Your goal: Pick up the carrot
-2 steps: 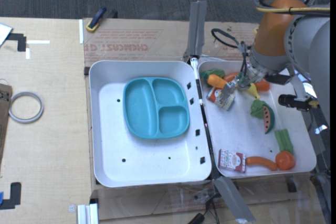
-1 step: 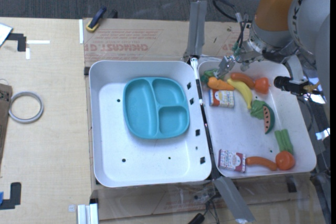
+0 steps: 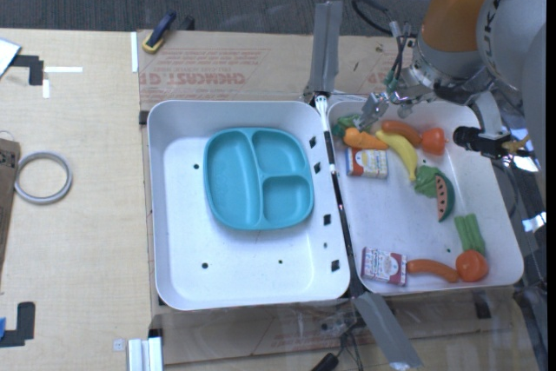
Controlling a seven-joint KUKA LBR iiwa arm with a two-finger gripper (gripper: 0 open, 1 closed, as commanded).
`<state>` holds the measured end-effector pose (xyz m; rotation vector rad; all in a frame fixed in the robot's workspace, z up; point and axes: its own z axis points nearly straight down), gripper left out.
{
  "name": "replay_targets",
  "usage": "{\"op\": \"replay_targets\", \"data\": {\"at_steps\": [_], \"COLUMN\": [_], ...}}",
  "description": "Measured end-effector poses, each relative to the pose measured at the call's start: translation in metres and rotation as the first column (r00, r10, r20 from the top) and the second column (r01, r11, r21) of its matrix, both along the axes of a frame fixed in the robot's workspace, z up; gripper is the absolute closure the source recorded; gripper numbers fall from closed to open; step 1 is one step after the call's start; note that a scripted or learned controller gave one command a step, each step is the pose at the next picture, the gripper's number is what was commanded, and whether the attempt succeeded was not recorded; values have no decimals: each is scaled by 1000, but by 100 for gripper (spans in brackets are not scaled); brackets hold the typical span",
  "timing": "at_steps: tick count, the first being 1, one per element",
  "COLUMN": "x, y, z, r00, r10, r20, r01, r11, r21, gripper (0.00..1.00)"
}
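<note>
— Carrot (image 3: 364, 138) position?
— It lies in the right bin (image 3: 508, 226), at about eleven o'clock, touching the banana (image 3: 400, 151) and just above a small carton (image 3: 370, 162).
— And your gripper (image 3: 375, 106)?
— I hover directly over the carrot's leafy end. Whether my fingers are apart or closed, I cannot tell.

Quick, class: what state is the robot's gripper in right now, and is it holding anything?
Gripper: low over the right bin, just above the carrot; whether it is open, closed or gripping cannot be told.
</note>
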<state>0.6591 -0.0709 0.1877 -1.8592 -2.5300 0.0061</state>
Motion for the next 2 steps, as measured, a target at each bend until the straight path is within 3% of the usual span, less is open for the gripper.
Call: {"op": "replay_targets", "data": {"at_steps": [1,2], "x": [-9,-2], "y": [-59,-108], "z": [18,4], "r00": [937,917], "r10": [350,399], "r20": [2,3], "r01": [-350,-399], "r11": [937,917], "r21": [1,1], "gripper": [0,0]}}
